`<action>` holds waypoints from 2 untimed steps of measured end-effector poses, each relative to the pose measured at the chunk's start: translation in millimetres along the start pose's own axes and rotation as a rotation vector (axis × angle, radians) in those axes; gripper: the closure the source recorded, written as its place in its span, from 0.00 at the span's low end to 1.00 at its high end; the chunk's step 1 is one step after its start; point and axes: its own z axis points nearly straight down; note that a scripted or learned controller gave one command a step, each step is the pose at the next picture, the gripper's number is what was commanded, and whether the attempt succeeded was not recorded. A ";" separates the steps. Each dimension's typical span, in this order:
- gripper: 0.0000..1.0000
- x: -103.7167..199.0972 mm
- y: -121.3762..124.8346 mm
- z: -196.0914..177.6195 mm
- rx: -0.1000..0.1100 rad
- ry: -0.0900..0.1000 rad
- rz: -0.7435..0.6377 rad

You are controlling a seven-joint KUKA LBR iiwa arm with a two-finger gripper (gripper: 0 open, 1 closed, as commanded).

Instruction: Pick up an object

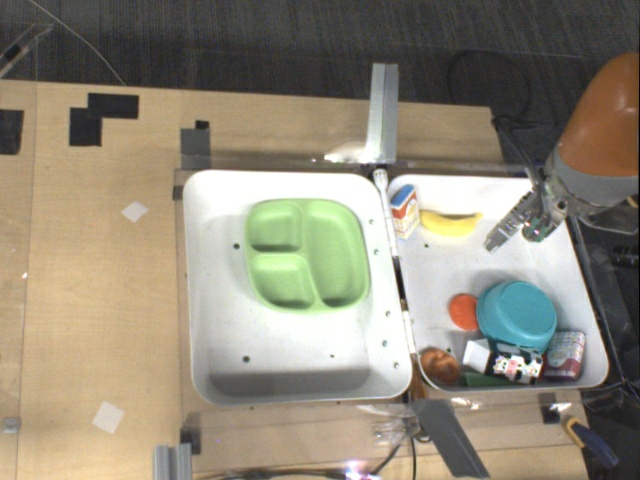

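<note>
My gripper hangs over the upper right part of the right bin, open, with nothing between its fingers. A yellow banana lies just left of it, apart from the fingertips. A small white, orange and blue carton stands at the bin's upper left corner. Lower down sit a teal bowl, an orange disc, a brown round item, a red can, a white block and a black-and-white patterned item.
The left bin holds a green divided plate. A metal post rises behind the wall between the bins. The arm's orange band looms over the right bin's far right corner.
</note>
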 end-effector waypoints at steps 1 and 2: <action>1.00 24.7 68.5 -4.7 -0.002 0.004 0.080; 1.00 -2.3 116.2 0.9 0.001 0.003 0.184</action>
